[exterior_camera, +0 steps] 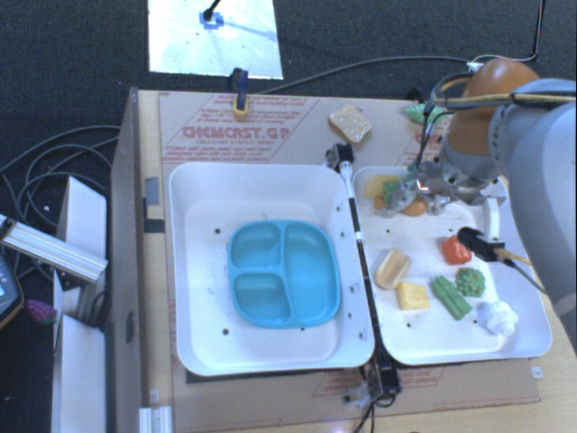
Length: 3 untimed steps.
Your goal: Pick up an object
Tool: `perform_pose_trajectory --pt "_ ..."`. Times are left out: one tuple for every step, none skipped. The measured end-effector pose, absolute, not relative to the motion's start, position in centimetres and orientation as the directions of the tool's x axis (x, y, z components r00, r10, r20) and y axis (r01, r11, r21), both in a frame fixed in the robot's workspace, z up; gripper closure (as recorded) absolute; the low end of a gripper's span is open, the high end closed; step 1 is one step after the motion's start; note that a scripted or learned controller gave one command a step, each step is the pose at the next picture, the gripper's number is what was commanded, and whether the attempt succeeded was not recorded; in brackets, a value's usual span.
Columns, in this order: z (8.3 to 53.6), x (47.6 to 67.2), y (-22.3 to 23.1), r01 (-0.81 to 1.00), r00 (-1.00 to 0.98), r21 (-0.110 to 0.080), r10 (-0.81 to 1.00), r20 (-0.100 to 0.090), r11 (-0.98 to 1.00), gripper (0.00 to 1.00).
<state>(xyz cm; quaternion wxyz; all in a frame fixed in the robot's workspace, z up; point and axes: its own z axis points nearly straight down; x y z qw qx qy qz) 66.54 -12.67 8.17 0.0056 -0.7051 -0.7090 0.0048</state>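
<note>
Jaws: set low over the rear left corner of the right bin, at the end of one grey arm (532, 142); whether they are apart or together cannot be told, and nothing can be seen between them. Worktop (216, 124): one, brown, carrying two shallow white bins side by side. Left bin (194, 242): one, holding one blue divided plate (284, 273) with three compartments, lying flat near the bin's middle. On the worktop behind the bins: one toast-coloured slice (350, 123), and further right one small green item (415, 112), too small to identify. Right bin (523, 332): one, holding eight small loose pieces, the candidates for picking. Count, left to right: one yellow-green piece (382, 189) in the rear left corner, just beside the jaws; one tan bun-shaped piece (392, 267) near the left wall; one orange piece (414, 208) directly below the jaws, touching or nearly touching the yellow-green piece; one yellow block (413, 296) just in front of the bun-shaped piece; one long green piece (449, 298) lying aslant; one red piece (456, 250) mid-bin; one green broccoli-like piece (470, 281) just beside the long green piece; one white crumpled piece (497, 316) towards the front right corner.
</note>
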Motion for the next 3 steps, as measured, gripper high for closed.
perform_pose_trajectory --pt "8.4 66.8 -17.3 1.000 -0.003 -0.003 1.000 -0.001 0.003 0.00" --pt "9.3 66.6 -17.3 1.000 -0.008 -0.013 1.000 -0.001 0.008 1.00" --pt "17.5 60.0 -12.6 1.000 -0.004 0.005 1.000 -0.001 0.004 1.00"
